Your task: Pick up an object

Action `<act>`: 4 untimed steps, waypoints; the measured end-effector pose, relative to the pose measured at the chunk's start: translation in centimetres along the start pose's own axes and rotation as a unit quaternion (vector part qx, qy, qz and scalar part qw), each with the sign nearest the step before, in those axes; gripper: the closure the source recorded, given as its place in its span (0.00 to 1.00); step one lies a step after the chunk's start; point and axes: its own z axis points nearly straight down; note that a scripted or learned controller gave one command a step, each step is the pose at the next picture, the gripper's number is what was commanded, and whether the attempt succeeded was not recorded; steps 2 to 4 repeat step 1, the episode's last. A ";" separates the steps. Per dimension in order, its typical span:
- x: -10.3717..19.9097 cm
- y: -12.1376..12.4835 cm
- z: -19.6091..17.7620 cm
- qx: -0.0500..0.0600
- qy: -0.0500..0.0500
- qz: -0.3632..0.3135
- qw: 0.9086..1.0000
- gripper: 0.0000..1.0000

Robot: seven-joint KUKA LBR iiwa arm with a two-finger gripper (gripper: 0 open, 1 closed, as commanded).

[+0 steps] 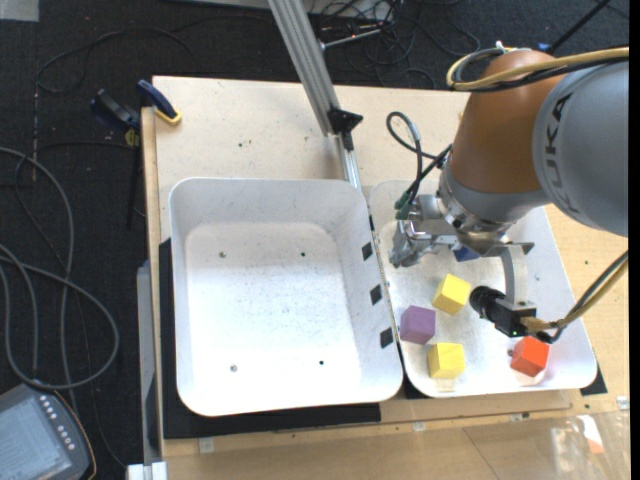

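Hangs over the right bin (570, 373) near its far edge, jaws (405, 251) hidden, state impossible to tell, above yellow cubes (451, 294), purple cube (418, 324) and orange cube (530, 357).

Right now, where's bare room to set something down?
The left bin: its whole floor is bare, bordered by its rim and the divider. The right bin is crowded: two yellow cubes, a purple cube and an orange cube sit close, with the arm over its far half.
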 end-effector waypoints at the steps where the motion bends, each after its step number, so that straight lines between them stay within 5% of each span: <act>1: 4.6 -0.2 1.4 0.000 0.000 0.000 1.000 1.00; 4: 4.6 -0.2 1.4 0.000 0.000 0.000 1.000 1.00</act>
